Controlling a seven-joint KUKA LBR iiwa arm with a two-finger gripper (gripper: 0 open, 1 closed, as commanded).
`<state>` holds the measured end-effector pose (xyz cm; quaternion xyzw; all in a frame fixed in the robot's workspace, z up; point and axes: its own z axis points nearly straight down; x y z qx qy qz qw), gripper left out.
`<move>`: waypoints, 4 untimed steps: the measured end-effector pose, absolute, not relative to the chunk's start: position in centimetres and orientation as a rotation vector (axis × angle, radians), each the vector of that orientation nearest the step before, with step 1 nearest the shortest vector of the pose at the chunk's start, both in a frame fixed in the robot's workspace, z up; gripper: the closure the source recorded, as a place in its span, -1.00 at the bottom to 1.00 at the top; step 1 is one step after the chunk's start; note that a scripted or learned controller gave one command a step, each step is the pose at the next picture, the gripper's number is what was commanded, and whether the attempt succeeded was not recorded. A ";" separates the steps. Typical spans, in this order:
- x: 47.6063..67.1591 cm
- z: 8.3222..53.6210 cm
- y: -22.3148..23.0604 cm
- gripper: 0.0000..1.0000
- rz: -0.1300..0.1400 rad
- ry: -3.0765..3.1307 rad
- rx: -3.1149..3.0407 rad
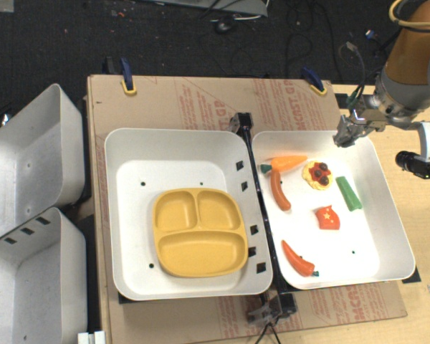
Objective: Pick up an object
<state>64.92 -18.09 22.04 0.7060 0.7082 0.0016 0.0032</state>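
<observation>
Nearest my camera, at the front of the right bin (387,213), lies a red chili pepper (298,259) with a green stem end, angled toward the bin's near edge. Behind it, toward the bin's middle, I see a small red piece (328,218) that looks like a toy pepper or strawberry. Beside that, to the right, a green stick-shaped toy (348,193) lies slanted. Farther back sits a small round yellow piece with dark red topping (317,175), like a toy tart. To its left an orange carrot (288,163) points right-to-left along the back of the bin, and just under it a reddish-brown sausage (279,191) lies lengthwise near the bin's left wall. All of these pickable things rest on the bin floor, apart from the tool.

Over in the left bin (125,156), a yellow divided plate (200,231) with three compartments sits near the middle-front.

My tool (346,133) hangs at the right bin's back right corner, about over the rim, with the grey arm and its orange band (413,41) rising to the upper right. I cannot tell how far its fingers are parted from this angle, and I see nothing between them.

Both bins stand side by side on the bench (186,102), a brown board with blue clamps at its far edge.
</observation>
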 end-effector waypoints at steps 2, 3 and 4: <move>61.1 25.9 -13.3 1.00 -0.001 2.229 2.217; 58.8 25.8 -7.8 1.00 0.001 2.221 2.221; 57.0 26.2 -3.2 1.00 -0.001 2.230 2.216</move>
